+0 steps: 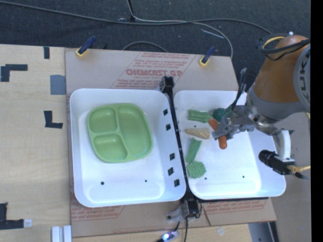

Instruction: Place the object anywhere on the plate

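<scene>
Orange and small, a carrot-like toy (222, 143) sits in the right bin (252, 183), directly under the gripper (225, 128), and its upper end seems to run up between the dark fingers; whether those fingers are pinching it or merely standing over it cannot be told from this slanted view. Just left of it lies a pale, tan piece (197, 133) on the bin floor, and above that a green piece (199, 116) lies close to a darker teal item (220, 113) beside the gripper. Nearer the divider between the bins a long green leafy strip (193, 150) points down towards a knobbly green lump (196, 169), the two nearly touching. The grey arm with its orange band (280, 69) reaches in from the right over the bin's far edge. In the left bin (121, 195) lies the green plate (120, 132) with three compartments, well apart from the orange toy and with nothing on it. Both bins rest on a brown cardboard sheet (151, 69) held by yellow and blue clamps (86, 45)
</scene>
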Available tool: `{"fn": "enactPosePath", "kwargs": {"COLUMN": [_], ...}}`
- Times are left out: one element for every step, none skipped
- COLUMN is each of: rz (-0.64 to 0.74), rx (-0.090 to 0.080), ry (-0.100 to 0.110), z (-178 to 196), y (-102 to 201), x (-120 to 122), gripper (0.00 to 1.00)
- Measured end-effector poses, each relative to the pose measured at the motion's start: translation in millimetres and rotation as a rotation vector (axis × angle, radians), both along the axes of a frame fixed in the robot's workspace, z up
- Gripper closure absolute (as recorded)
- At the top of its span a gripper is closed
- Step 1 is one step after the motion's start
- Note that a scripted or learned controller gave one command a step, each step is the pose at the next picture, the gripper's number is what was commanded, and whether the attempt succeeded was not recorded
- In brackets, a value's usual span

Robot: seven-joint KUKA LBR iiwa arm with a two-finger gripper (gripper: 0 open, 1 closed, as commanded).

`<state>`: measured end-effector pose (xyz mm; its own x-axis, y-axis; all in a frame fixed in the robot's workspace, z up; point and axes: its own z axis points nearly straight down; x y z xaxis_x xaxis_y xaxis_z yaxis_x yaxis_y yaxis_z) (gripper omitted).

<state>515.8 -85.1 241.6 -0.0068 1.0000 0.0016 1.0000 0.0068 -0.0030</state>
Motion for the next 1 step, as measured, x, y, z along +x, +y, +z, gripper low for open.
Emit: {"fn": "enactPosePath", "kwargs": {"rz": [0.000], "rx": [-0.001], "ry": [0.000], "z": [-14.3], "y": [51.4], "x": [17.2], "gripper": [1.00]}}
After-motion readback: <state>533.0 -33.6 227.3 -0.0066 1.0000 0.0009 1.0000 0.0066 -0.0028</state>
